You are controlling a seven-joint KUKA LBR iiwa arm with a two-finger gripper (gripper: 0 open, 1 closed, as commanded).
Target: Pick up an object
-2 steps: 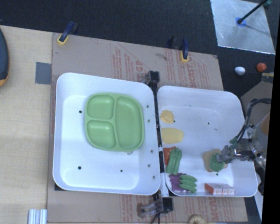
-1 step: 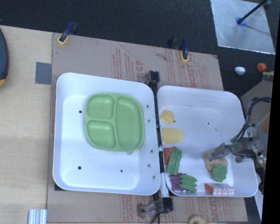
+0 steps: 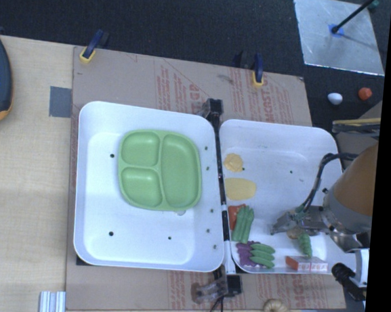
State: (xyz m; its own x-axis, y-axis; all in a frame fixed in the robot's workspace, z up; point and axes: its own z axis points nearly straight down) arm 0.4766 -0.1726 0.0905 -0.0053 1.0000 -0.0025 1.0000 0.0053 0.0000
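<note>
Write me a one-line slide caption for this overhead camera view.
Gripper low in the right bin among toy foods, beside the left bin holding a green divided plate.

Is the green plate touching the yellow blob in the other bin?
Apart. The camera view shows the green plate in the left bin, and the yellow blob in the right bin, beyond the bin walls.

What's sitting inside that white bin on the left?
The left bin holds a green divided plate with three compartments, lying toward its far side. Nothing shows in the compartments. Whatever lies beneath the plate is covered.
</note>
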